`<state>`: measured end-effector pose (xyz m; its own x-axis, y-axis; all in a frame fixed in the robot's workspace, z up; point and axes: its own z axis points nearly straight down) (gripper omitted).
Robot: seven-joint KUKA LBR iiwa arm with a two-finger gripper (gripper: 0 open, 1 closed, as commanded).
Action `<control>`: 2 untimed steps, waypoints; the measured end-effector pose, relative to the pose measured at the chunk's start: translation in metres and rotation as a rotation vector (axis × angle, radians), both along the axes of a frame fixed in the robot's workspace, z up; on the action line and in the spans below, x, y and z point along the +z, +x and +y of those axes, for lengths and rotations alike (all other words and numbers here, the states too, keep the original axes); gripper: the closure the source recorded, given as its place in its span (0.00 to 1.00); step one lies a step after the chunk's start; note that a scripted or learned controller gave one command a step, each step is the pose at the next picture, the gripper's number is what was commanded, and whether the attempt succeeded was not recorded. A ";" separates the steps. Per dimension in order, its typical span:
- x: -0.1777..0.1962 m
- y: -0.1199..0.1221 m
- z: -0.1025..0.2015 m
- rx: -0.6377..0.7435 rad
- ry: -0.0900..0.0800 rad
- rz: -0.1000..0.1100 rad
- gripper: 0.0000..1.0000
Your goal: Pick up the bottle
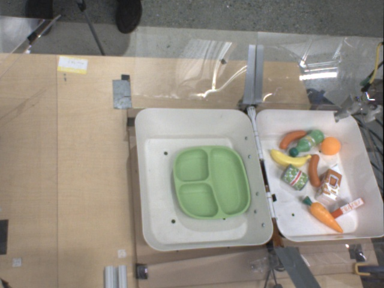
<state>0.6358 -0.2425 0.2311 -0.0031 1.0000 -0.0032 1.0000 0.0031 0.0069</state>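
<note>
Several toy foods are crowding the right bin [362,164], the green bottle [305,143] lying wedged between a sausage [291,138] and a banana [288,158], while the gripper [359,108] is hanging off at the bin's far corner, probably awaiting approach, its opening impossible to tell.

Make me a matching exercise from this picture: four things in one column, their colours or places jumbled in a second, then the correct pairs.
Things:
1. divided plate
2. banana
3. carrot
4. orange

Descriptions:
A. yellow, curved, at the middle of the right bin's pile
B. round, toward the right bin's far side
C. green, alone in the left bin
D. pointed, nearest the right bin's front edge

Pairs: 1-C, 2-A, 3-D, 4-B
</note>
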 end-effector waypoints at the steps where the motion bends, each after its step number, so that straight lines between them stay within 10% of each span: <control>1: -0.091 0.000 0.000 -0.240 0.002 0.002 0.00; 2: -0.132 0.031 0.028 0.158 -0.004 -0.007 0.00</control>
<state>0.6666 -0.2143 0.0993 -0.1606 0.9870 -0.0081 0.9869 0.1607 0.0134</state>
